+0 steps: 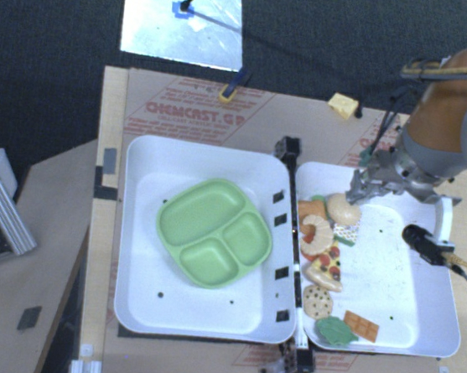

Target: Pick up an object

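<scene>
The tool hangs low over the far end of the right bin, under the arm's grey wrist and orange band. From here I cannot tell how far it is open, and nothing is visibly in its grasp. Its tip is just beside a smooth, rounded tan bun, on the side of it away from the bin's divider, close enough that I cannot say whether the two touch.

The rest of the toy food runs from the bun toward the near rim, hugging the wall that this bin shares with its neighbour:
- an orange chunk just past the bun
- a curled pink-and-tan ring
- a pizza wedge with red dots
- a round speckled cookie
- a green leaf touching a ridged orange bar at the near edge

On the tool's other side the white, faintly speckled bin floor lies open out to the outer rim.

Across the divider from the tool, the left bin holds a glossy pale green plate with three compartments, set at a slant, with bare white floor all round it.

Both bins rest on a cardboard sheet with red lettering that covers the surface. Beyond the tool, a small yellow block sits at the sheet's far edge.
</scene>
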Tool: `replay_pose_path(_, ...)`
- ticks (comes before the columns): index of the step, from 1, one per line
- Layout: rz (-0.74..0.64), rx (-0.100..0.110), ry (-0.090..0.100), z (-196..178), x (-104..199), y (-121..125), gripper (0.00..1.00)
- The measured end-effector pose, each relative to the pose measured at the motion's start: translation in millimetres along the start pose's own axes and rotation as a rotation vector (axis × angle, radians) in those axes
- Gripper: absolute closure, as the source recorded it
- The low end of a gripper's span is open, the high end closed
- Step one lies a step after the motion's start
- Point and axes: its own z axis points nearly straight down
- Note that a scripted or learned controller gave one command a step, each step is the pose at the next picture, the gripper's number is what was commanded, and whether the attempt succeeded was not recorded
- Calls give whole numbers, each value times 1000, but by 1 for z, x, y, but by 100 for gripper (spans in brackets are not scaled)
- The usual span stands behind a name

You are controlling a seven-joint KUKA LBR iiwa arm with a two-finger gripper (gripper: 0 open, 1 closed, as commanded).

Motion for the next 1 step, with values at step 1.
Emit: replay_pose_path(1, 0, 0, 1, 0, 42, 30, 100)
